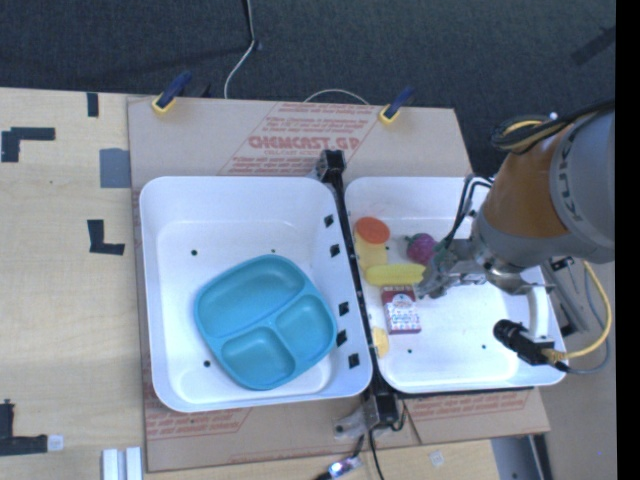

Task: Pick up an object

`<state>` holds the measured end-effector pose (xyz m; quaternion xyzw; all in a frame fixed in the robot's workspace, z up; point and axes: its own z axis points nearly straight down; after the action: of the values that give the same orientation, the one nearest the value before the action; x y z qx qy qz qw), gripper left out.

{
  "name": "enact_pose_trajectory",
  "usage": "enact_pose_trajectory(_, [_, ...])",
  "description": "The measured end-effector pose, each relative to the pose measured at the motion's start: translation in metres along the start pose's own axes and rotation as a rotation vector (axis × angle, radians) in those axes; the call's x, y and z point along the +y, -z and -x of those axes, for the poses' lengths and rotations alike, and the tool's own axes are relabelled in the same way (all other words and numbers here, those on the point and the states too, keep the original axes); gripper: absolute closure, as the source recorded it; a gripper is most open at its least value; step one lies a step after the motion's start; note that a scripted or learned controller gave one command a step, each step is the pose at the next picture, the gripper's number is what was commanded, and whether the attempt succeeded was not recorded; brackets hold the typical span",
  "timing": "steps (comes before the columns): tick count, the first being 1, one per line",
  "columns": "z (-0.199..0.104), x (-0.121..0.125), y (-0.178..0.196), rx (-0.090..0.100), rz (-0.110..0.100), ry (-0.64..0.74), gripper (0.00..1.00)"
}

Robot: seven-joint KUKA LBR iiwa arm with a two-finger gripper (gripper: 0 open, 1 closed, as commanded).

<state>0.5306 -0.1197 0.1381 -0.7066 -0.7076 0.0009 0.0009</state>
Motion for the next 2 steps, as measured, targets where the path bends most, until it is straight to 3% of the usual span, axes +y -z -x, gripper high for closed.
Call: enact_pose_trajectory(2, [-0.020,-0.001,0.094,0.000,0.002,0.002,1.00])
